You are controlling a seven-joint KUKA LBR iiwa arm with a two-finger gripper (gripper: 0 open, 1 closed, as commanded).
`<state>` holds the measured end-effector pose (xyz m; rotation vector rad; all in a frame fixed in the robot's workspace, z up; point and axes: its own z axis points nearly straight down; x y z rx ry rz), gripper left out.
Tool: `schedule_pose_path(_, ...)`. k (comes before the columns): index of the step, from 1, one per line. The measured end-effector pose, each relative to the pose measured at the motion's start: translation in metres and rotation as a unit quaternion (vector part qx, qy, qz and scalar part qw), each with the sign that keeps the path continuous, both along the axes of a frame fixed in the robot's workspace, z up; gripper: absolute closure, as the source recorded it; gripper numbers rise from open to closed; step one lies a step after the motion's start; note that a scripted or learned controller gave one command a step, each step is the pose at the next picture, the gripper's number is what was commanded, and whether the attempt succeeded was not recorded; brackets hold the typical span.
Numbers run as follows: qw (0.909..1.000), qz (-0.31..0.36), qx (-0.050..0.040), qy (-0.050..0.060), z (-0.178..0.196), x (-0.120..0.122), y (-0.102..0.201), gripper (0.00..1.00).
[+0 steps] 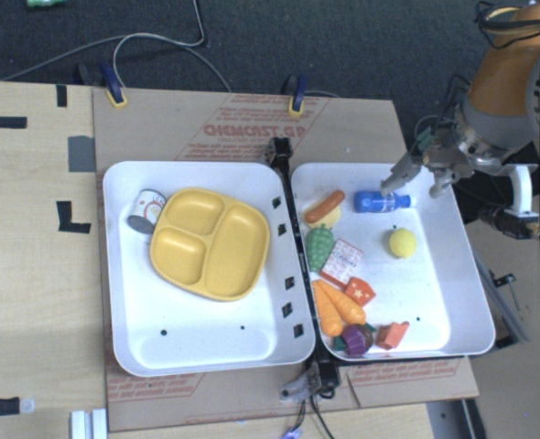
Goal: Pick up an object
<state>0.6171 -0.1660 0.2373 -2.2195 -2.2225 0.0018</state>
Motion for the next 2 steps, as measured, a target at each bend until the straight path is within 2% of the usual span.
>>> schedule_pose_path(1,1.0000,0.000,-0.0005,0.000,-0.144,-0.003,-0.051,0.00)
schedule_pose_path(2,1.0000,0.000,-0.0014,-0.003,-0.150,-0.019,-0.003,0.00)
